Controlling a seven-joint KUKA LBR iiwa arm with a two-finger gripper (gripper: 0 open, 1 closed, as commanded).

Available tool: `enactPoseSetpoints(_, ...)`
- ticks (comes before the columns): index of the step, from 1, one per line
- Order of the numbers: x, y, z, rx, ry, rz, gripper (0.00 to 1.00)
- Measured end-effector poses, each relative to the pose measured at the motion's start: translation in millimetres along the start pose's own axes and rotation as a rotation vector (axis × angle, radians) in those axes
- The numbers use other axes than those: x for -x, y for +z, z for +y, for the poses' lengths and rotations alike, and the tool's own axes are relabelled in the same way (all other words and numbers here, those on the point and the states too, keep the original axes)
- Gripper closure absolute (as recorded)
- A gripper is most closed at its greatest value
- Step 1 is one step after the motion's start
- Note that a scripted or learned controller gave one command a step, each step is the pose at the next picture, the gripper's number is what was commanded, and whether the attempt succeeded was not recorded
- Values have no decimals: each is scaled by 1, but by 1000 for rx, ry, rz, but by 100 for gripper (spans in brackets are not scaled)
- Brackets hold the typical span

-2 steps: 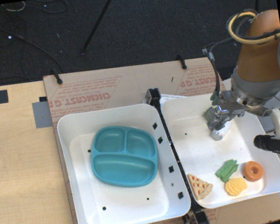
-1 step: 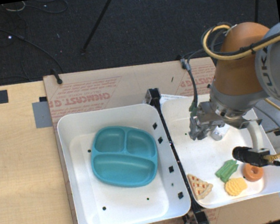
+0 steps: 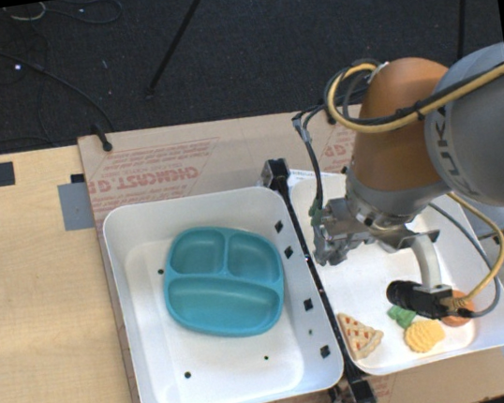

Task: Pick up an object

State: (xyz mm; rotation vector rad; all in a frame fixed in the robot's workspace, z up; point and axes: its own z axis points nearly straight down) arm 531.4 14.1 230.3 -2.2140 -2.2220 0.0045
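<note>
pincer [image 3: 333, 235] mid-frame over right bin [image 3: 501, 337] | finger state: cannot tell | pizza slice toy [image 3: 359, 332] below it, apart | corn toy [image 3: 424, 336] lower right

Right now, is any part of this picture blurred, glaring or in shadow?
Camera view: mostly sharp, light even; the arm shades the right bin under it; the left bin looks bright, without strong glare; the floor behind is dark.

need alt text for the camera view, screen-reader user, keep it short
A grey arm with an orange band reaches from the right over the right bin, its gripper low near the bin's left wall. A toy pizza slice, a yellow corn-like toy and a green piece lie at that bin's front. The left bin holds a teal divided plate.
</note>
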Motion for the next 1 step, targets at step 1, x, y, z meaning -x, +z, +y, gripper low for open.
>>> enactPoseSetpoints(1,-56,-7,-1,2,-1,-1,100)
